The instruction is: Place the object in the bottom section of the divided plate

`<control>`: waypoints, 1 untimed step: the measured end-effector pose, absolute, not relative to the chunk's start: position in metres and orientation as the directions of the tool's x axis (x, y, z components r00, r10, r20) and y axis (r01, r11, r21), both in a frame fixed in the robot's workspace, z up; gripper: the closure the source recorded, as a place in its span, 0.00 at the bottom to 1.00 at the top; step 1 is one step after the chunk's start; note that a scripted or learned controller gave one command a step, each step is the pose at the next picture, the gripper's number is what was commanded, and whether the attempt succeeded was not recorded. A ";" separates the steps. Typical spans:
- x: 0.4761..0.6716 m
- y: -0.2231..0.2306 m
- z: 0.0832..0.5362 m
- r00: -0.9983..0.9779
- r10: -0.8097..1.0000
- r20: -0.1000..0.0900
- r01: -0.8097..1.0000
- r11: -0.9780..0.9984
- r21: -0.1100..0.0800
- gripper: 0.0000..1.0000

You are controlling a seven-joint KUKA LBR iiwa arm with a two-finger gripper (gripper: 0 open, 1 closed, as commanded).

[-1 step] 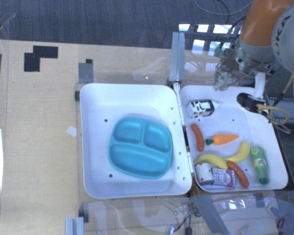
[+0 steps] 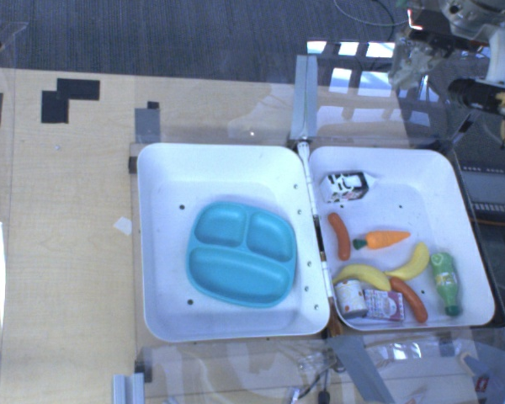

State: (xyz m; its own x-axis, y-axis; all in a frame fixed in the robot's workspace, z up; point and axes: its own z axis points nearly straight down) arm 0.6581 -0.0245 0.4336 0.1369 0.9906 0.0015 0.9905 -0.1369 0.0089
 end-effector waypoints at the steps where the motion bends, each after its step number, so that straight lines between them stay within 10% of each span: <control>1: 0.659 0.085 0.437 0.271 0.963 0.003 0.963 -0.271 0.005 1.00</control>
